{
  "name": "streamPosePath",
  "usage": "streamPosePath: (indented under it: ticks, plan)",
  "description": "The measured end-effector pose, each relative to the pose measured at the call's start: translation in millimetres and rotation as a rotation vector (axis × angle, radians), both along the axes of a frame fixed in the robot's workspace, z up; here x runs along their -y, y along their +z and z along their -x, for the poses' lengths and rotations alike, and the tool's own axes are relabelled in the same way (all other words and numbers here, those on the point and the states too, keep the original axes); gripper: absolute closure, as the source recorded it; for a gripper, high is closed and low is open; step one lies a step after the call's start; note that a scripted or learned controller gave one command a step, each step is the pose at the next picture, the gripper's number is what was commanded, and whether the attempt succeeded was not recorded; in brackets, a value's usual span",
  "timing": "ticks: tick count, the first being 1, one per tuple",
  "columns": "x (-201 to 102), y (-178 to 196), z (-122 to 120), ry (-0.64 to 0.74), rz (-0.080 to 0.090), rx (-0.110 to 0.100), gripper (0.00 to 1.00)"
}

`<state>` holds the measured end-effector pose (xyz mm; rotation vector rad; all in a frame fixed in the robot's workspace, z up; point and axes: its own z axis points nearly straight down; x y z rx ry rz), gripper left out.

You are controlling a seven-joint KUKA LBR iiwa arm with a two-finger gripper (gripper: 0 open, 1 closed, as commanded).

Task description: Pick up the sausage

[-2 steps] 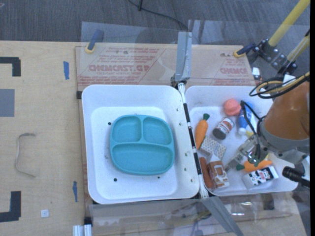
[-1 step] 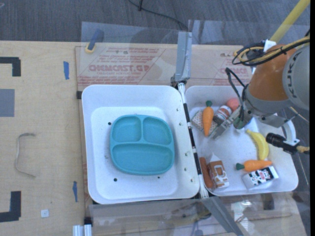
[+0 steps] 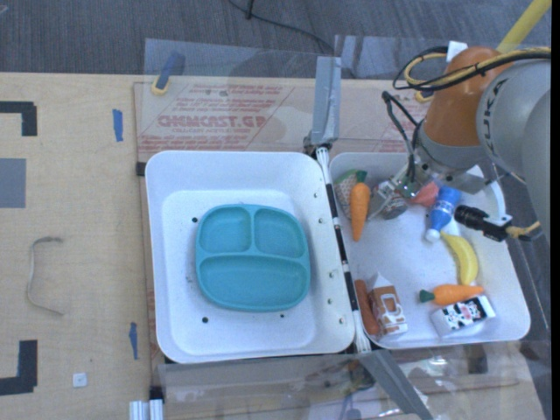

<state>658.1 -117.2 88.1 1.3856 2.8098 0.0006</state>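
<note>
Plainly a long reach: the sausage hugs the wall, the gripper stands among other toys

Right now the arm's two-finger gripper (image 3: 394,201) is low in the right-hand shallow white bin (image 3: 402,261). Whether it is released or clenched I cannot tell from this slant, and nothing is seen held in it.

Just beside it, on the side away from the arm, lies an orange plastic carrot with a green top (image 3: 359,210). Close on its arm side are a small red piece (image 3: 426,193) and a blue-and-white bottle (image 3: 440,210). Closing here would likely catch one of these instead.

Farther off, toward the camera, lie a yellow plastic banana (image 3: 462,256), a second, shorter orange carrot (image 3: 451,294) and a black-and-white spotted carton (image 3: 462,315).

Well apart from the gripper, the slender reddish-brown sausage (image 3: 361,300) lies along the bin wall. A little brown-and-white box (image 3: 390,310) is just beside it. That is the real hazard: with the wall on one flank and the box on the other, a descent slightly off could strike the rim, nip the box, or roll the sausage tighter against the wall.

Beyond that wall, a teal divided plate (image 3: 254,256) rests in the other white bin (image 3: 175,191).
</note>
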Motion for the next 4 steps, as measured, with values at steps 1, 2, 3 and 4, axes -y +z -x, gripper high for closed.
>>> streamPosePath:
  ticks: [1, 2, 3, 4]
  plan:
    - [56, 117, -1, -0.153, -0.002, -0.002, 0.0]
    - [26, 80, 72, 0.011, -0.004, -0.009, 0.0]
    - [28, 89, 70, 0.009, -0.002, -0.004, 1.0]
    - [28, 89, 70, 0.009, -0.002, -0.004, 0.0]
